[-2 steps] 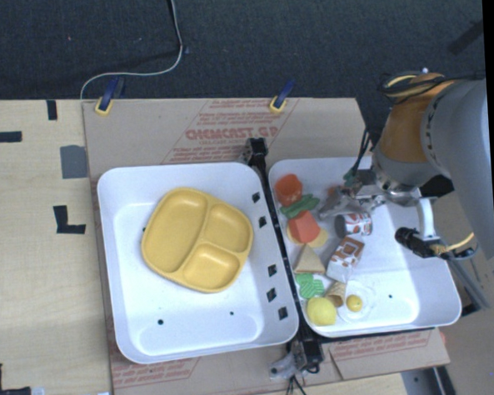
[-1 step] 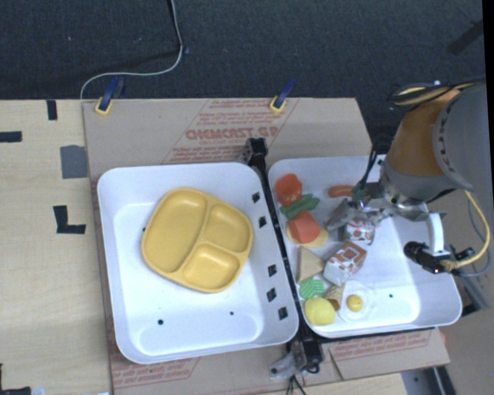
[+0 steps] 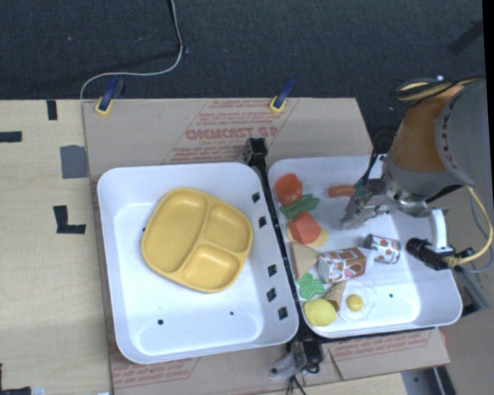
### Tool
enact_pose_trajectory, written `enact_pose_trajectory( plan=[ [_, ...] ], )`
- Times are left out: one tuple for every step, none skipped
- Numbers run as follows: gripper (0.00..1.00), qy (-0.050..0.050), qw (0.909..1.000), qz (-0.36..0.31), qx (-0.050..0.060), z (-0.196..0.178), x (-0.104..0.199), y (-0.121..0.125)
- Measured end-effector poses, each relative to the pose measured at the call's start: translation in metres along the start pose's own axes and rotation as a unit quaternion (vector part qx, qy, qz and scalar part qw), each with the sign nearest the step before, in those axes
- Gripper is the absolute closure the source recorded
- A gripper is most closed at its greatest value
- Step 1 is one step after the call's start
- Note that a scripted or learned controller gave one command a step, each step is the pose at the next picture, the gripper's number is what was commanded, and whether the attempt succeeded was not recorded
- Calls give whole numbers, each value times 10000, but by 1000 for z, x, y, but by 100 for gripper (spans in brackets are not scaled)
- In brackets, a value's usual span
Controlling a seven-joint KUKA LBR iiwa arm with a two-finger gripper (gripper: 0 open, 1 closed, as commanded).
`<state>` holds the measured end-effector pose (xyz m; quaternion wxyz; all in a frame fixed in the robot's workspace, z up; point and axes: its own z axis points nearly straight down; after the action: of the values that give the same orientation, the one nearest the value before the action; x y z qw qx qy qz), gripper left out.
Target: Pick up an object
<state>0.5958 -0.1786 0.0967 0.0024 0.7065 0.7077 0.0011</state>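
Camera view: gripper (image 3: 356, 209) sits low in the right bin (image 3: 437, 306), near its far edge; can't tell its grip state. Closest pick is the orange sausage (image 3: 342, 191) just beside it, touching nothing. I'd centre over it and drop straight. Avoid the clutter near the divider: tomato (image 3: 288, 186), lemon (image 3: 320, 312).

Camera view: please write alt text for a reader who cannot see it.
A grey arm's gripper hangs over the right bin among small toy foods, near an orange sausage. The left bin holds a yellow divided plate.
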Motion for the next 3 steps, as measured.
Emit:
enact_pose_trajectory(
  plan=[
    [0, 2, 10000, 1, 7, 1, 0, 0],
    [0, 10, 9999, 11, 155, 15, 11, 70],
    [0, -9, 10000, 12, -4, -69, -35, 74]
  ],
)
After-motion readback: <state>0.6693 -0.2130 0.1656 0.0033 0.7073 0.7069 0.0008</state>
